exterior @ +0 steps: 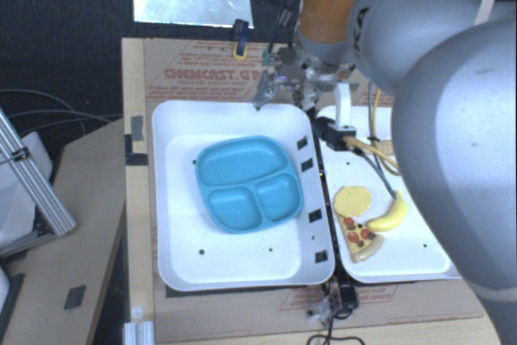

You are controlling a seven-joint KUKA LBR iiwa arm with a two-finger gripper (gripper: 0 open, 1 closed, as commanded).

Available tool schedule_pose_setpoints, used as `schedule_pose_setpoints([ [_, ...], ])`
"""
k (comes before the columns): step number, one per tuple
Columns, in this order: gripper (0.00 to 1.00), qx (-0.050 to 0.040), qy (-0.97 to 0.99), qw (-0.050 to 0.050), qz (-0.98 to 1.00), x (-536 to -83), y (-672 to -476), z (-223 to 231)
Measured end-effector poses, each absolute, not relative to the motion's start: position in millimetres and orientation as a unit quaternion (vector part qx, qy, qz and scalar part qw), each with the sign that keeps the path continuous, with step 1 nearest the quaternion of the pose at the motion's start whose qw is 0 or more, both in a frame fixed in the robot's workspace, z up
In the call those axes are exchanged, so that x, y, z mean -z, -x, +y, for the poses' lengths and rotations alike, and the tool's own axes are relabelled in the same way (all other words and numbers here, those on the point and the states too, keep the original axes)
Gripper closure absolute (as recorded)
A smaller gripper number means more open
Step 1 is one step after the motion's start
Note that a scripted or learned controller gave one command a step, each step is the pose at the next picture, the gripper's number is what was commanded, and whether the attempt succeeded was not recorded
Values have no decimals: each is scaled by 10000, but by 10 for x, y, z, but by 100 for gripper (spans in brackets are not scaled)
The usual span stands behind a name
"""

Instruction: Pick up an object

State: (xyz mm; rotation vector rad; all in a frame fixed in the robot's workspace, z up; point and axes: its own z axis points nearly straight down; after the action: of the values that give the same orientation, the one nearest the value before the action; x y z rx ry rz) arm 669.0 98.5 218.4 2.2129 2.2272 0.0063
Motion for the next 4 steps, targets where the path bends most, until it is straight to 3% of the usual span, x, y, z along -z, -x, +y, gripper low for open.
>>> schedule_pose_setpoints([
  [1,0,-48,-7023,3,7119,-2717,-6535,1960],
  [2,0,-53,-7042,14,7100,-3994,-6048,2169],
  [3,0,13,-7050,-13,7092,-2826,-5856,2348],
  [4,100,-14,-7036,4,7106,-2973,-5872,2345],
])
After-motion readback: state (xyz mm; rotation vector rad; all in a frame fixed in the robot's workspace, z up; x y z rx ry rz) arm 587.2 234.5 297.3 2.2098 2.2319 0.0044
